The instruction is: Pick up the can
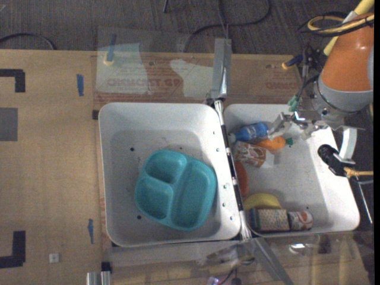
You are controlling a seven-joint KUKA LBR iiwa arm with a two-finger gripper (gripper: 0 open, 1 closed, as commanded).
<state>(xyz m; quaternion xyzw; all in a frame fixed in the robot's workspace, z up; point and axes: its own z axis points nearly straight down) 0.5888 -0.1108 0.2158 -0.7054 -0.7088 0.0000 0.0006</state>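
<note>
Camera view looks down at a slant on a tan worktop [53, 177] bearing two shallow white bins side by side. Left bin [113, 123] holds a teal divided plate [175, 189], lying flat toward that bin's near right part. Right bin [332, 200] holds a cluster of things along its left wall and near edge. A can [250, 155] with a patterned reddish label lies on its side near the left wall, just below a blue bottle [252, 131] lying near the far left corner, and beside an orange item [273, 143]. Along the near edge a yellow object [262, 200] sits above two small packages, one speckled [272, 219], one red and white [301, 220], side by side. The arm, with its orange band [350, 61], reaches in over the far right corner; its claw [294, 126] hangs above the orange item, apart from the can, and whether it is released or clenched cannot be told.
</note>
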